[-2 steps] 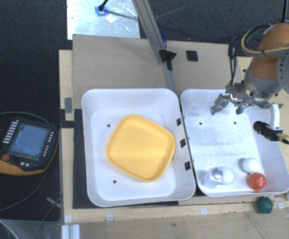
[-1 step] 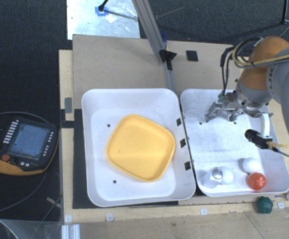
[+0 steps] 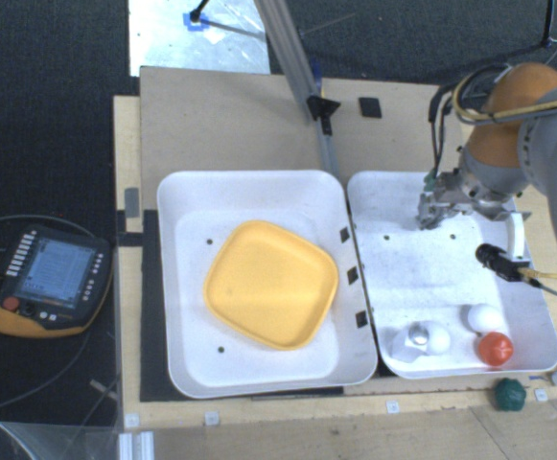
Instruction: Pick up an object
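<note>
Camera view has my gripper (image 3: pixel 438 211) low over the far part of the right bin (image 3: pixel 393 195), but I cannot tell how its jaws stand. I see a white ball (image 3: pixel 482 317) and a red ball (image 3: pixel 495 349) at that bin's near right corner, well apart from the gripper, with a small white-and-silver piece (image 3: pixel 422 337) just left of them. A yellow plate (image 3: pixel 271 284) lies in the left bin (image 3: pixel 187 257)
</note>
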{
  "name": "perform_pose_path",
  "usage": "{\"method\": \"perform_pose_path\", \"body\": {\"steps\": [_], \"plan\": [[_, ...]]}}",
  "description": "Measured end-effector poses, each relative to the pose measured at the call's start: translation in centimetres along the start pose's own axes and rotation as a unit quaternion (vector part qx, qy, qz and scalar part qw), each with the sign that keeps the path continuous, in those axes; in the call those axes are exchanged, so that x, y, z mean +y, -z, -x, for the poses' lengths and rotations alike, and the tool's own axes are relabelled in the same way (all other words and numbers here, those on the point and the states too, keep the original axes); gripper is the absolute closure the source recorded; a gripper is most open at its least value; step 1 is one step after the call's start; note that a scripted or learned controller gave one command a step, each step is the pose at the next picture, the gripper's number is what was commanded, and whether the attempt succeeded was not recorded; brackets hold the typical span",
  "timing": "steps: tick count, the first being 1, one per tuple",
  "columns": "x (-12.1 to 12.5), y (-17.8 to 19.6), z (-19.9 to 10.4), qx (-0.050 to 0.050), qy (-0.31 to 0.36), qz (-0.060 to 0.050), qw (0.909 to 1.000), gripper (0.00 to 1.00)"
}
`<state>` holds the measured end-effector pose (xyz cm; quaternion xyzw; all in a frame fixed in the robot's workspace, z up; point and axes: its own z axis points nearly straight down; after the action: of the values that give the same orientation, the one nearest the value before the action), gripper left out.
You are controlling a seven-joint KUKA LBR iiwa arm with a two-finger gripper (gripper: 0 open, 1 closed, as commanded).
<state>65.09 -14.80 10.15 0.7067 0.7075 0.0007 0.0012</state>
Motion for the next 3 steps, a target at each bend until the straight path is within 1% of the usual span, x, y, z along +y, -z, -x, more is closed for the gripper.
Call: {"method": "perform_pose_path", "body": {"steps": [1,2,3], "plan": [[0.1,4.3,0.4,0.000,-0.001,0.001,1.0000,1.00],[0.4,9.8,-0.6,0.000,0.000,0.002,1.0000,1.00],[0.5,12.1,-0.6,0.000,0.000,0.000,1.0000,1.00]]}}
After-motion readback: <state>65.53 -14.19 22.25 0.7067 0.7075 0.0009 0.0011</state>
